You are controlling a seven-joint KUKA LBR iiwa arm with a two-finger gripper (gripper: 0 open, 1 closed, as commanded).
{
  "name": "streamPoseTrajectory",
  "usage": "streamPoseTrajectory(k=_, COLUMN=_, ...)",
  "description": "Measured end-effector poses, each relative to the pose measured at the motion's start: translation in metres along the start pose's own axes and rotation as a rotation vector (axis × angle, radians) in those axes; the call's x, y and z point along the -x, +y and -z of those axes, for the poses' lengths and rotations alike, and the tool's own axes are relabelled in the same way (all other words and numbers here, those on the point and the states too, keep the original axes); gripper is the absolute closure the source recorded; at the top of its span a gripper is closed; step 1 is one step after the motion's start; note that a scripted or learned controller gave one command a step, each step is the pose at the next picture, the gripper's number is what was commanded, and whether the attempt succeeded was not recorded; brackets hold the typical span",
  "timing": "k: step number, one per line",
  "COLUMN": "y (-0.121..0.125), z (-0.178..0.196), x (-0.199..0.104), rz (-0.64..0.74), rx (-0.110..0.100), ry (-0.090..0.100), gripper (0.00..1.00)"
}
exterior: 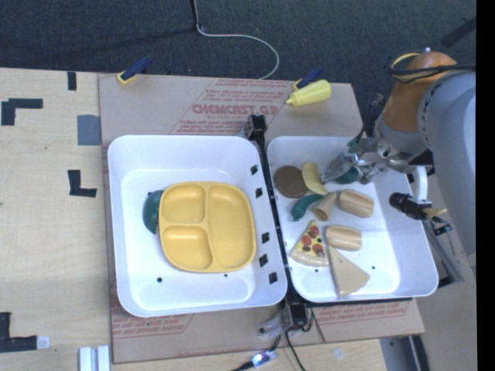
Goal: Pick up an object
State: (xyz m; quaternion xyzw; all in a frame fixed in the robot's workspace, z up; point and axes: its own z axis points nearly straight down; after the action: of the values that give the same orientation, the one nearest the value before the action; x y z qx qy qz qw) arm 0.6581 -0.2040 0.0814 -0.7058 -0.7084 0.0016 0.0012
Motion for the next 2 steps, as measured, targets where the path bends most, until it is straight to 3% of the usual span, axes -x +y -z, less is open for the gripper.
streamPoseTrajectory(k=1, y=0.002, z=0.014, x=0.000, rz=0.001, rx=0.005, ry=-0.002, gripper=1.00)
streamPoseTrajectory(k=2, y=0.006, z=0.058, x=-0.003, rz=-0.002, rx=0.007, ry=0.000, gripper=1.00)
